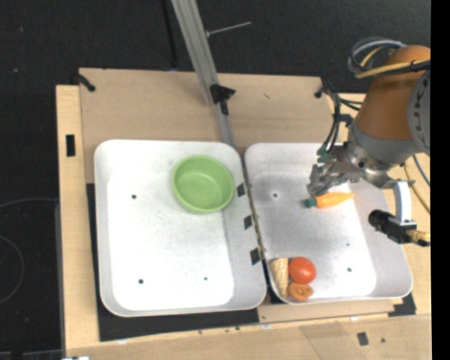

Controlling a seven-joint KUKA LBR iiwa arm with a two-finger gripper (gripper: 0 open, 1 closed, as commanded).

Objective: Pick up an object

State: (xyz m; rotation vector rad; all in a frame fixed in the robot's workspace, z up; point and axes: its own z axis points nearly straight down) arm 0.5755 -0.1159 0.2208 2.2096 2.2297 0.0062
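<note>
A single fixed camera looks down at a slant from well above the pale wooden table, far enough to take in both shallow white plastic bins and the table's far edge.

Tan bench: 2 white bins side by side — left bin, right bin, edges touching.

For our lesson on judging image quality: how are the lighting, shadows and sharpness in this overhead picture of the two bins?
Camera view: even, soft light, with the white bins bright but not glaring; faint shadows under the green bowl and the gripper; slightly soft focus overall, so the gripper and the orange carrot beneath it blur together; dark surroundings.
</note>
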